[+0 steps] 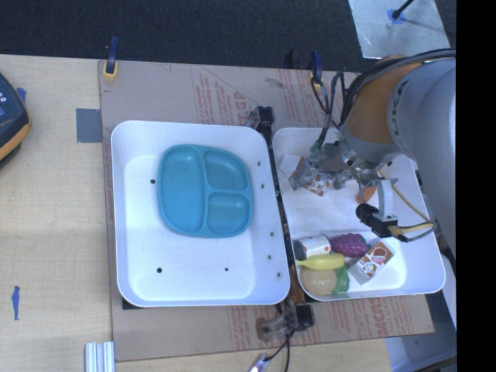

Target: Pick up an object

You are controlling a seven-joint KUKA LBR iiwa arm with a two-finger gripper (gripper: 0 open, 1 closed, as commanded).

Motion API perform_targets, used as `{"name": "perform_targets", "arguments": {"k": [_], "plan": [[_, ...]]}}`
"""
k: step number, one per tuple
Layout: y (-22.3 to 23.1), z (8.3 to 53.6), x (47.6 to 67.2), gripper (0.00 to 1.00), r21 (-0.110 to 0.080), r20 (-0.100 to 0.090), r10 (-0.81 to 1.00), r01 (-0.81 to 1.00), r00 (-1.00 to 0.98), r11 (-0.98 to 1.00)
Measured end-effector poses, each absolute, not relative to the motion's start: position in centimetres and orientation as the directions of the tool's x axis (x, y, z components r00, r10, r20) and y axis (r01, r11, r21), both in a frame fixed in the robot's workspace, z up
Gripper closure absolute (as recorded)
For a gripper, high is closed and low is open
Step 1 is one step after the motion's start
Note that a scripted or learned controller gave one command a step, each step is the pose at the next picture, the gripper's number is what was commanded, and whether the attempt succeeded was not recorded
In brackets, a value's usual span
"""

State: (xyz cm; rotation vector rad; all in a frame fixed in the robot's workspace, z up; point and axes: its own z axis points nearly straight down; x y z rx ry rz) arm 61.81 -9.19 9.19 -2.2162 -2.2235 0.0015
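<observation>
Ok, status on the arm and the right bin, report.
Gripper low at the right bin's far end, over a small printed packet; grip unconfirmed. Toy food pile sits at the near end. Blue divided plate in left bin.

1. Arm cut off at frame's right edge, and it hides the right bin's upper-right part.
2. Gripper fingers hidden under wrist.
3. Yellow-black device cropped at left edge.
4. Carton label too small to read.

Left bin holds blue divided plate. Arm hangs over right bin, gripper low near its far left corner. Along near edge: yellow banana, purple grapes, small cartons, round tan item.
</observation>
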Motion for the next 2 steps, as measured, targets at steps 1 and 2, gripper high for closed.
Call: {"name": "perform_targets", "arguments": {"k": [1, 2], "plan": [[-11.14, 9.11, 64.93, 0.00, -0.041, 0.002, 1.000, 0.999, -0.006, 0.006], [-10.45, 9.01, 64.78, 0.00, -0.044, -0.005, 1.000, 0.999, -0.002, 0.002]]}}
